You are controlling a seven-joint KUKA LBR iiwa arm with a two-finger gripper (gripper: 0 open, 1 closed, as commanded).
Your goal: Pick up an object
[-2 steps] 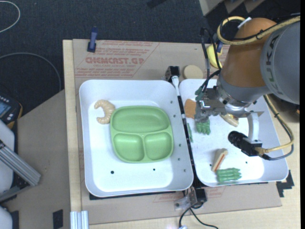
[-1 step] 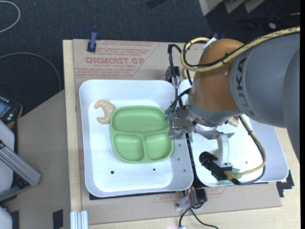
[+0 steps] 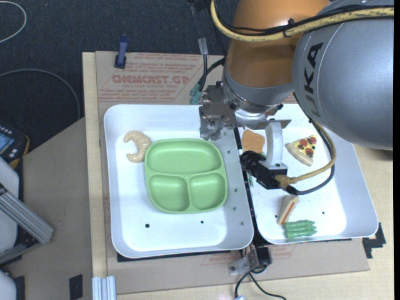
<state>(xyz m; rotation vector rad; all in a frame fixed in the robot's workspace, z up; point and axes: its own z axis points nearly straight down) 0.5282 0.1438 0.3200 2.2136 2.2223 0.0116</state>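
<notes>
Even, fairly bright overhead light, soft short shadows under the green divided plate (image 3: 185, 182), mild sheen on the orange band (image 3: 269, 17) toward 12 o'clock, grey arm (image 3: 356, 67) near 2 o'clock slightly soft, white bins (image 3: 125, 186) near blown-out, slight graininess overall.

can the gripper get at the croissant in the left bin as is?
Probably yes. The croissant lies apart on bare bin floor, left of the green tray, nothing on top. The gripper hangs over the bin's far right corner.
</notes>
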